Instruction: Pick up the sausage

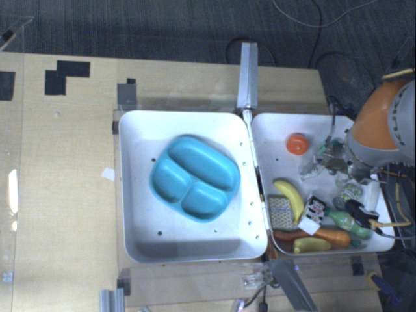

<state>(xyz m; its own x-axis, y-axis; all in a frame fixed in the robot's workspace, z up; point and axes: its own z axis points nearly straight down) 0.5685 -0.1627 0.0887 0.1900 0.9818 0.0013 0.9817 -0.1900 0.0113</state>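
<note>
The gripper hung over the right bin; whether it was open or closed could not be told. The sausage, dark red-brown, lay at its 7 o'clock along the bin's near wall, touching a carrot. A banana lay between them.

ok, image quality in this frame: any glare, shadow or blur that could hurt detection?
Camera view: soft overall, small items in the right bin blur together; shadow pools along the left bin near wall; a bright reflection streak on the bench at far left; the blue tray is evenly lit.
</note>
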